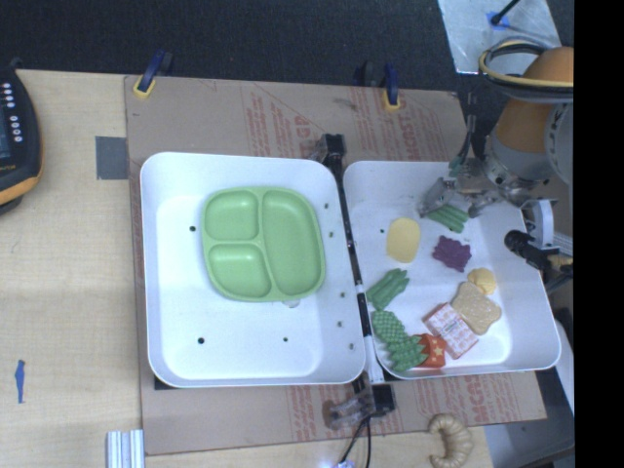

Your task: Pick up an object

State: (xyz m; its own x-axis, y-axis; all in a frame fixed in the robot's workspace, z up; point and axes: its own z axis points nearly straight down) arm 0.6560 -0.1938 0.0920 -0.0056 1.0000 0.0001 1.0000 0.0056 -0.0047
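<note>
My gripper (460, 201) hangs low over the far part of the right bin (549, 351), its fingers spread open. A small dark green piece (448, 219) lies on the bin floor just below and between the fingertips; nothing is gripped. Close by lie a pale yellow piece (404, 239) and a purple piece (451, 253). Nearer the front are a green pod (387, 287), a bumpy green piece (395, 334), a red piece (432, 350), a red-and-white packet (448, 328), a slice of toast (475, 308) and a small yellow lump (481, 281).
The left bin (148, 261) holds a green divided plate (263, 243). A tan curled object (451, 438) lies on the bench in front of the right bin. A pendant (15, 144) sits at the far left. Clamps (391, 86) hold the cardboard's far edge.
</note>
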